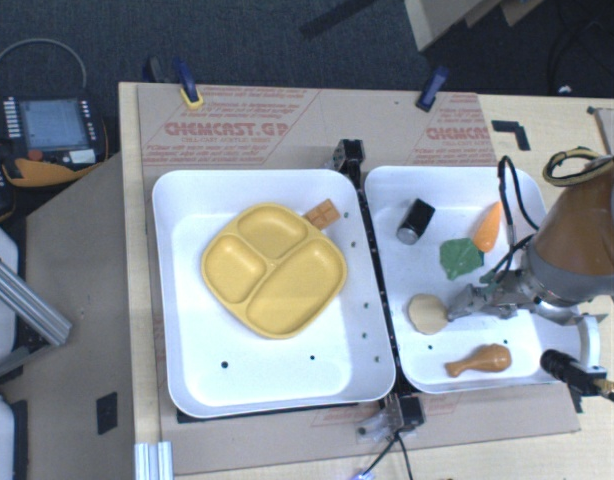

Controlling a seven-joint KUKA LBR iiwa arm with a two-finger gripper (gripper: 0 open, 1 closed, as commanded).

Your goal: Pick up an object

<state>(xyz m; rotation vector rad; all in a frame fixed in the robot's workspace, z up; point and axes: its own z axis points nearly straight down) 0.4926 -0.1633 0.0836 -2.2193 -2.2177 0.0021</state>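
Nearest the camera in the right bin [427,376], a tan drumstick-shaped toy [479,360] is lying by the front wall, and just behind it the gripper [459,306] is hovering at the right edge of a beige round object [426,314], though whether its pincer is open or closed cannot be told. Farther back, a green piece [461,257], an orange carrot-like piece [487,228] and a black cylinder [415,221] are resting apart. In the left bin [187,268] a yellow divided plate [274,269] is sitting with a small brown block [322,214] at its far edge.

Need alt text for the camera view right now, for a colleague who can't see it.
The arm's gripper sits low in the right bin beside a beige round piece, near a green piece, carrot, black cylinder and toy drumstick. The left bin holds a yellow divided plate and a small brown block.
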